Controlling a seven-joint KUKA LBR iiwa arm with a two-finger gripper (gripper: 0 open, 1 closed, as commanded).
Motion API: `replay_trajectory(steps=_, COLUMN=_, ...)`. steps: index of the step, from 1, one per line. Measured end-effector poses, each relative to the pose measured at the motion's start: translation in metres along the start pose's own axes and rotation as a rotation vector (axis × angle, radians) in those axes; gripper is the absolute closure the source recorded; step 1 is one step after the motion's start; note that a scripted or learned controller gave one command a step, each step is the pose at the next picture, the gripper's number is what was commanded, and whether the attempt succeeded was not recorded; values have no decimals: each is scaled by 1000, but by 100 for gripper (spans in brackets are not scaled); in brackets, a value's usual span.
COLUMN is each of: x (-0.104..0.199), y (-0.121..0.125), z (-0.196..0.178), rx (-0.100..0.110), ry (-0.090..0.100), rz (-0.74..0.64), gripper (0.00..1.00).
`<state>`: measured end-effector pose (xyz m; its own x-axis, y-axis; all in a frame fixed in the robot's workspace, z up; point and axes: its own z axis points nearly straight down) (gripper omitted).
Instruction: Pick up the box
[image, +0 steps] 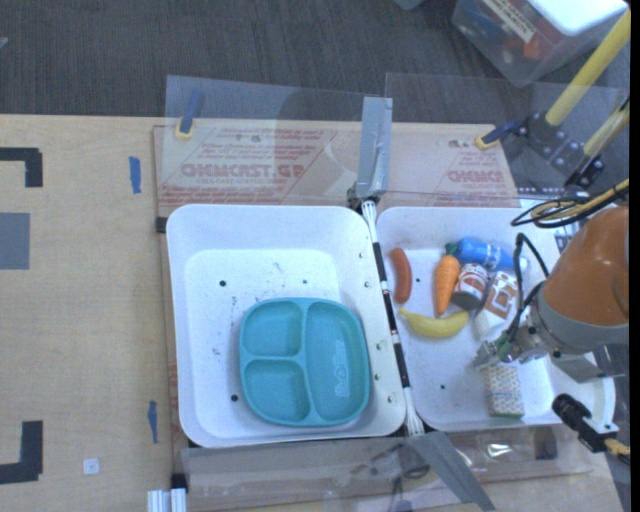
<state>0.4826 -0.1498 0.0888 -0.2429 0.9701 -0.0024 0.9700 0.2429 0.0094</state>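
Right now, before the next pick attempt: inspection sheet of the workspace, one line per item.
Surface: wooden bench bearing two white bins, left bin and right bin.
Job's things: box lying flat near the right bin's front right corner.
Clutter: teal divided plate in the left bin; hot dog, carrot, banana, blue bottle and a can in the right bin.
Grippers: gripper just above the box's far end; not gripping it.
Cables: black and yellow cables by the arm.
Surroundings: clear panels behind the bins; blue tape marks on the bench.
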Motion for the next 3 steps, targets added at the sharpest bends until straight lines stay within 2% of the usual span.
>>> replay_trajectory(steps=1, x=-18, y=-5, z=0, rx=-2, ry=-3, rz=309, gripper=0)
replay_trajectory(steps=3, x=-16, y=-4, z=0, rx=1, ry=-6, rz=124, gripper=0)
